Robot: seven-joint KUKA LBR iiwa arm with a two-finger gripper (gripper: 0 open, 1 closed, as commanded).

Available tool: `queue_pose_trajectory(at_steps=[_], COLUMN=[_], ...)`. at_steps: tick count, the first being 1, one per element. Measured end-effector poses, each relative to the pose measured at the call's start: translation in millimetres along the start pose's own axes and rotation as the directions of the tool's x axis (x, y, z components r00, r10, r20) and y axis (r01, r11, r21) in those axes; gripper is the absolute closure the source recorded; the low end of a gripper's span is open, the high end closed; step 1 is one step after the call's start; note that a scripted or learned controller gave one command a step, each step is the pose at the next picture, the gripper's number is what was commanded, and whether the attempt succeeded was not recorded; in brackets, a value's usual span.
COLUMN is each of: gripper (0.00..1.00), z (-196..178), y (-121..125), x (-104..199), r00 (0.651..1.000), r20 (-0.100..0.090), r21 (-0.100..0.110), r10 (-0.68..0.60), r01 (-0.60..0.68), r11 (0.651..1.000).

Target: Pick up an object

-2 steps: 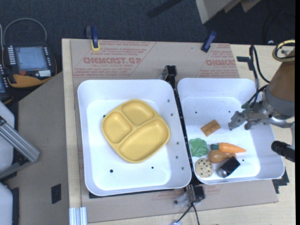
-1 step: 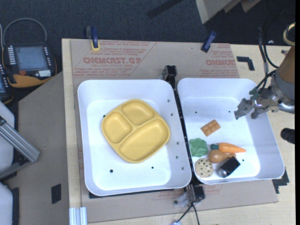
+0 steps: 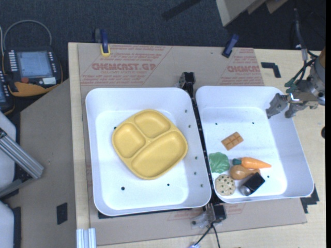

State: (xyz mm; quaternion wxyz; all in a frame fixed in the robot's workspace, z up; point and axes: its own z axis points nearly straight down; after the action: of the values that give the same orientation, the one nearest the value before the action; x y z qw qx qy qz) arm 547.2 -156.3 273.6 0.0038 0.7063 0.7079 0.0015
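Note:
The right bin (image 3: 289,143) holds several small items. A brown wafer (image 3: 232,140) lies near its middle. At its front lie a green leafy piece (image 3: 218,162), an orange carrot (image 3: 252,163), a round speckled cookie (image 3: 224,185) and a black block (image 3: 253,184), crowded together. My gripper (image 3: 282,107) hovers over the bin's far right corner, well apart from all of them. Its fingers stand open with nothing between them.
A yellow divided plate (image 3: 150,143) lies in the left bin (image 3: 98,138). A black clamp (image 3: 187,79) sits where the two bins meet at the back. The arm's wrist enters at the right edge, over the right bin's rim.

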Motion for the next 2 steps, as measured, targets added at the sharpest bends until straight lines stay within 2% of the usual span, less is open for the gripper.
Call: queue_pose_trajectory(at_steps=[2], gripper=[1.00], z=[2.3], y=[31.9], x=[103.4], r00=[1.000], r20=[-0.003], r21=[0.004], r10=[-0.003], r01=[0.003], r11=[1.000])
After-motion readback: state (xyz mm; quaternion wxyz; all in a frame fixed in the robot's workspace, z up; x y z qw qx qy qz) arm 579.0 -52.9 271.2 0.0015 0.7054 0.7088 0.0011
